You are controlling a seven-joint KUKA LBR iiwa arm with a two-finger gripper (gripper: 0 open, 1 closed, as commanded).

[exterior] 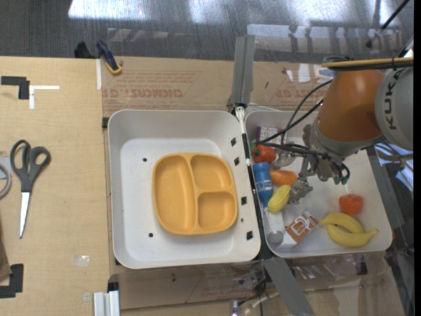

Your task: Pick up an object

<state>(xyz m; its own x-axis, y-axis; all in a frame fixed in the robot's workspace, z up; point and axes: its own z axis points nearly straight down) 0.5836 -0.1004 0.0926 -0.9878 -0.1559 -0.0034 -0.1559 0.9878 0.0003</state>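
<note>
The right bin [381, 196] holds several small items: a red pepper [264, 153], a blue bottle [262, 180], an orange carrot [284, 176], a yellow corn cob [279, 198], a brown-and-white packet [302, 227], a banana [349, 229] and a small orange fruit [350, 204]. My gripper [308, 183] hangs low over the middle of this bin, just right of the carrot and the corn and above the packet. Cables and the wrist hide its tip. I see nothing lifted off the bin floor.
The left bin [125, 196] carries a yellow divided plate [195, 193]. Scissors [26, 176] lie on the wooden bench at far left. A small grey object [275, 238] sits at the right bin's front left corner.
</note>
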